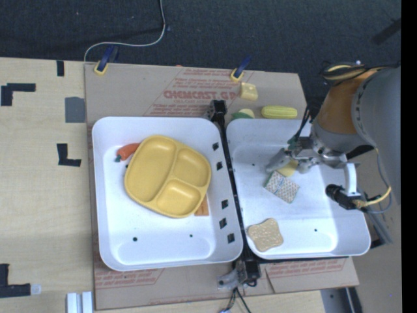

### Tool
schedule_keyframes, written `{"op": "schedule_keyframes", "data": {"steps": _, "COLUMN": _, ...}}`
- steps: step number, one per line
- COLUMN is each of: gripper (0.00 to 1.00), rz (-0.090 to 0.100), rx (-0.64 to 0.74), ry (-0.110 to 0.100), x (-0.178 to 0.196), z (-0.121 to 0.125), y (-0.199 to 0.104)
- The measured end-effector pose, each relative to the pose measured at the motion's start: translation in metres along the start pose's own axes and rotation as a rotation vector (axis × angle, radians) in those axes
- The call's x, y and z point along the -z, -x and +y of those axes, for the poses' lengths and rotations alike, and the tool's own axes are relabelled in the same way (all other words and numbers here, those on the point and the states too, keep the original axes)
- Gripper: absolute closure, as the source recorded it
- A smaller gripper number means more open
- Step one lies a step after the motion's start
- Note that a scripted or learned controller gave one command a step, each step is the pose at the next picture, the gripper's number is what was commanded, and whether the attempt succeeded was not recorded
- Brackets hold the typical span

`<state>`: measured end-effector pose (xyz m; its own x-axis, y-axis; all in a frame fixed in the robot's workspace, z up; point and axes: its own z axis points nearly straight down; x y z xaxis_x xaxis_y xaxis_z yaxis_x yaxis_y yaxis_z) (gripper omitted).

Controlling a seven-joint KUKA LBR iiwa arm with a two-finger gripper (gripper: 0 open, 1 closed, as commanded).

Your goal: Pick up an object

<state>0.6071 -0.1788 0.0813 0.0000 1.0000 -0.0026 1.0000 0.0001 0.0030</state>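
The table (39,194) carries two white bins, and the grey arm (365,116) reaches in over the right bin (326,240). The left bin (156,250) sits well to the gripper's left and holds a yellow divided plate (168,175) lying over an orange thing (128,150). The gripper (292,163) hangs low in the right bin; whether it is spread or pressed together cannot be told here. A patterned cloth square (282,188) lies just below it, touching or nearly so. A tan cracker-like piece (265,235) rests further below, near the front wall. A yellow corn cob (279,112) lies above it, outside the bin
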Motion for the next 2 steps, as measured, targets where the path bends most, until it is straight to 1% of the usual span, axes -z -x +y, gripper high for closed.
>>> {"op": "schedule_keyframes", "data": {"steps": 1, "gripper": 0.0, "rz": 0.002, "rx": 0.004, "ry": -0.002, "x": 0.005, "z": -0.031, "y": -0.06}}
{"op": "schedule_keyframes", "data": {"steps": 2, "gripper": 1.0, "rz": 0.001, "rx": 0.002, "ry": 0.0, "x": 0.015, "z": -0.03, "y": -0.058}}
